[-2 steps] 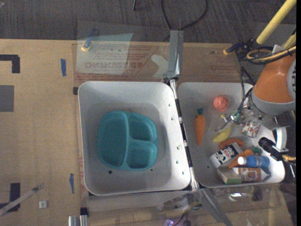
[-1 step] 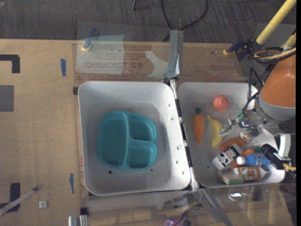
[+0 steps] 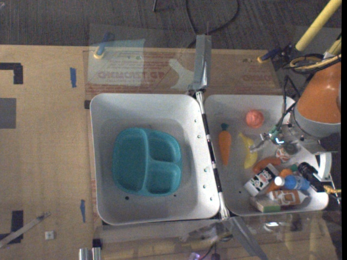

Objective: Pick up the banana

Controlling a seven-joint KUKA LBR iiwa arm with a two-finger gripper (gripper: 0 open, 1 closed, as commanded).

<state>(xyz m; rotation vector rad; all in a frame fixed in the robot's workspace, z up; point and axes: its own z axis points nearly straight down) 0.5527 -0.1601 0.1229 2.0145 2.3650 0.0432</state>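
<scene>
Camera view: curved yellow banana point(image 3: 248, 151) lies beside the metal pincer point(image 3: 264, 140), whose grip I cannot tell.

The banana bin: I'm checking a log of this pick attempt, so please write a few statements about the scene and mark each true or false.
1. The banana lies in the right bin. True.
2. The teal divided plate sits in the same bin as the banana. False: it is in the left bin.
3. The carrot lies to the left of the banana in this view. True.
4. The tool hangs over the left bin. False: it is over the right bin, just right of the banana.
5. The banana is lifted clear of the bin. False: it lies on the bin floor.
</scene>
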